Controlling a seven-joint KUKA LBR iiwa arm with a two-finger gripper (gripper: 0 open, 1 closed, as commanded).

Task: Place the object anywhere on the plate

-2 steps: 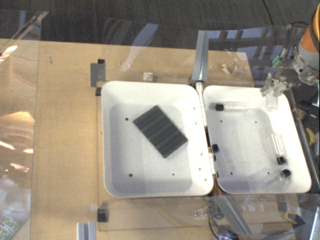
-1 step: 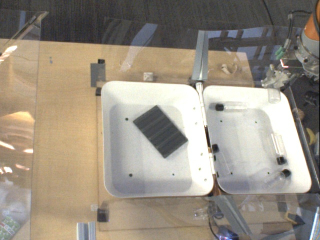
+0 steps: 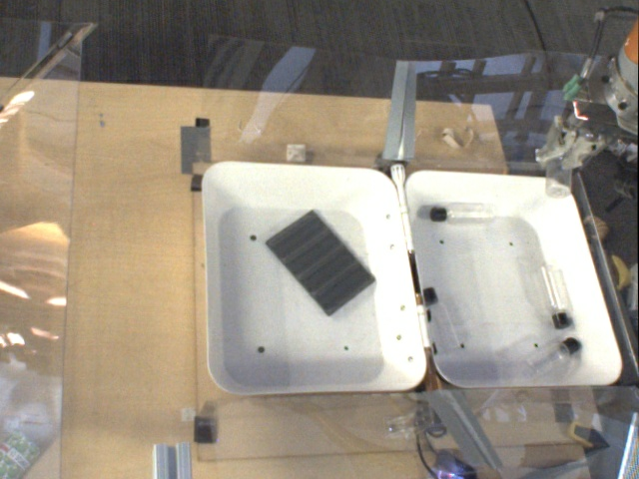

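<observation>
In the camera view, two white bins are being carried side by side on the wooden surface [image 3: 120,267]. A dark grey ribbed plate [image 3: 319,261] is lying at a slant near the middle of the left bin [image 3: 212,287], with nothing on it.

Three clear vials with black caps are lying flat in the right bin [image 3: 519,379]: one vial [image 3: 461,211] along the far edge, a second vial [image 3: 555,292] by the right wall, and a third vial [image 3: 551,355] in the near right corner.

The end effector [image 3: 571,150] is being held above the far right corner of the right bin, nothing is seen in it, and whether it is spread or pressed together cannot be told.

The vials are being judged light, stiff, smooth and apt to roll, perhaps breakable if they are glass. Hold would best be taken across the middle of the barrel, squarely to its long axis. The far vial is judged easiest, being well apart from the others.
</observation>
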